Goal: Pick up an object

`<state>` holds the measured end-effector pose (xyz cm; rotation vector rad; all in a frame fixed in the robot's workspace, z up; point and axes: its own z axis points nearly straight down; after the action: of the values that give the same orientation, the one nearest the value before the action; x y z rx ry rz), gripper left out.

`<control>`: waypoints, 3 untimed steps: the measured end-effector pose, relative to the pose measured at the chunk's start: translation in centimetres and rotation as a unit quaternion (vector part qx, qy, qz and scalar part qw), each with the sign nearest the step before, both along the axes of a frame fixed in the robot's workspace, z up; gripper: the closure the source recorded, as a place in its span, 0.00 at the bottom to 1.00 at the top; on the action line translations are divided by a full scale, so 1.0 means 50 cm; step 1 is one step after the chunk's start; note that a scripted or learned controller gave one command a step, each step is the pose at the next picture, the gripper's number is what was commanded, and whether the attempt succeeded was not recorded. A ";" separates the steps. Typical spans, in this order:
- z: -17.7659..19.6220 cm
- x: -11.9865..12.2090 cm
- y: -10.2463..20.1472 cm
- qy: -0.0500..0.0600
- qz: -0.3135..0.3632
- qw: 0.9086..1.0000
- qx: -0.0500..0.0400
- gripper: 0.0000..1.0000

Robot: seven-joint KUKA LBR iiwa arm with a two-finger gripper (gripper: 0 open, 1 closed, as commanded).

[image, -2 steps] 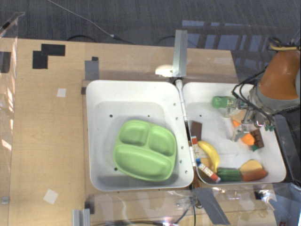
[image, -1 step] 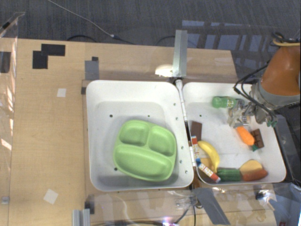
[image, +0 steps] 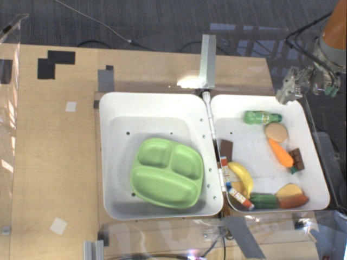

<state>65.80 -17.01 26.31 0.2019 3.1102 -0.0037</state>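
The right bin (image: 255, 145) holds several toy foods: a green bottle (image: 262, 117), a tan round biscuit (image: 276, 131), an orange carrot (image: 281, 153), a yellow banana (image: 241, 177), a dark green cucumber (image: 264, 200) and a brown bread roll (image: 291, 195). My gripper (image: 293, 88) hangs above the bin's far right corner, up and to the right of the green bottle. It looks open with nothing between its fingers.
The left bin (image: 116, 145) holds a green divided plate (image: 168, 172). A brown bar (image: 225, 150) lies by the wall between the bins, another (image: 296, 158) beside the carrot. A small red, white and blue packet (image: 239, 195) lies at the right bin's front left. A metal post (image: 208, 58) stands behind the bins.
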 end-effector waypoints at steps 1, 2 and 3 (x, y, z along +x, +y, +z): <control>0.017 0.002 0.002 -0.001 0.001 1.000 0.000 1.00; -0.003 0.014 0.047 0.007 0.075 0.997 0.000 1.00; 0.026 0.019 0.049 0.000 0.076 0.997 -0.001 1.00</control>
<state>66.75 -14.57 27.62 -0.0338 3.1173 -0.0031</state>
